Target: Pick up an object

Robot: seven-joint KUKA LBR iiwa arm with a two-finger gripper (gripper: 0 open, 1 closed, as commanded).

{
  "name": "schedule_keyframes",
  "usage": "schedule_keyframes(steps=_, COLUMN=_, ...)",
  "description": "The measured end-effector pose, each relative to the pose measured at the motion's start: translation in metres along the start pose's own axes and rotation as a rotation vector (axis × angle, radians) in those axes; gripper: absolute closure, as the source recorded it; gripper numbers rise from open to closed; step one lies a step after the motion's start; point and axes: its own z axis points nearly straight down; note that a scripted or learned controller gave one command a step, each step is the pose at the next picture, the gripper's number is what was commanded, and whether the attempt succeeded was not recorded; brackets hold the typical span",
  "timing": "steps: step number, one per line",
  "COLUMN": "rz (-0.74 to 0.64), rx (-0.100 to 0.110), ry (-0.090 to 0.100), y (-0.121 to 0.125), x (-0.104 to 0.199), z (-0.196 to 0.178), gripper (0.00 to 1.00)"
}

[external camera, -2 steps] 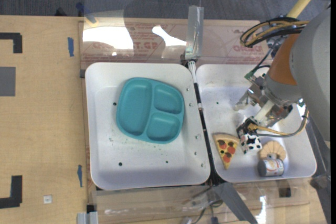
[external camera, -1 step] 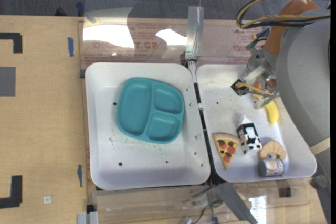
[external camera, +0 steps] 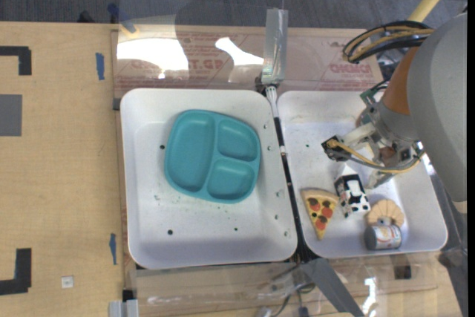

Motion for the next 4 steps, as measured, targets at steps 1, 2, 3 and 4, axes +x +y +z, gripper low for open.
schedule_keyframes(steps=1, rz=0.1, rx=0.002, ry=-0.002, y=0.007, x=0.07, z=-0.002, gripper=0.0)
schedule_keyframes(steps=2, rz=0.068, rx=0.012, ry=0.005, y=0.058, x=0.001, z=0.0, gripper=0.0)
schedule_keyframes(steps=3, rz=0.11, rx=0.003, ry=-0.018, y=0.009, x=0.068, z=-0.001, gripper=0.0)
schedule_keyframes(steps=4, rz=0.111, rx=-0.006, ry=-0.015, y=0.001, x=0.07, z=-0.001, gripper=0.0)
